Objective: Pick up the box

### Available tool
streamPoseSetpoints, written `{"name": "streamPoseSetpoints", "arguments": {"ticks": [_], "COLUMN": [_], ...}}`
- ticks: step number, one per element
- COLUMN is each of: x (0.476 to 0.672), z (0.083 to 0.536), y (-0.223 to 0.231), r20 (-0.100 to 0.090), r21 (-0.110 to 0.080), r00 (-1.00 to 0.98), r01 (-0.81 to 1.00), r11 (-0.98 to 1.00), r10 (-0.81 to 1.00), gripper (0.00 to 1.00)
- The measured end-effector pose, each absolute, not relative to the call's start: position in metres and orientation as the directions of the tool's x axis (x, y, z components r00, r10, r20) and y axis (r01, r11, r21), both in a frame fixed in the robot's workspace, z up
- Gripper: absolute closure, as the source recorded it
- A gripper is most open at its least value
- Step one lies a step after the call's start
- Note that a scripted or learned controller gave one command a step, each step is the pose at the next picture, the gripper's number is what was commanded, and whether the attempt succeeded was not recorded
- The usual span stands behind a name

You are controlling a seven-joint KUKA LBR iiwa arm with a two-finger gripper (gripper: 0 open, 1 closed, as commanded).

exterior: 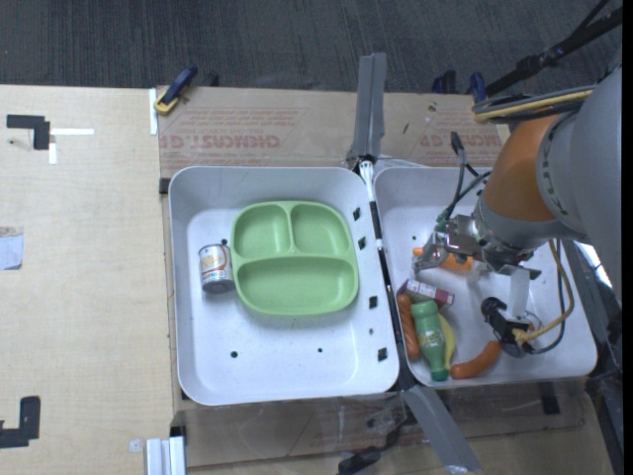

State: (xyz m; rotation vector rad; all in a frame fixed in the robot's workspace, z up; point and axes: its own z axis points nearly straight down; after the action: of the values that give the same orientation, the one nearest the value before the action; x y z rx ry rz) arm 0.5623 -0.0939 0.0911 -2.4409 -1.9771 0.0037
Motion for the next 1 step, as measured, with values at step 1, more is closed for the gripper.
{"name": "streamPoseSetpoints", "arguments": {"ticks": [1], "x": [0.5091], "z": [0.0912], "y": [-0.1009], "r20": [-0.001], "r21": [-0.003], "r00": [0.214], "r01": [0.977], "r11": [-0.214], "r10": [0.977], "gripper": [0.00]}}
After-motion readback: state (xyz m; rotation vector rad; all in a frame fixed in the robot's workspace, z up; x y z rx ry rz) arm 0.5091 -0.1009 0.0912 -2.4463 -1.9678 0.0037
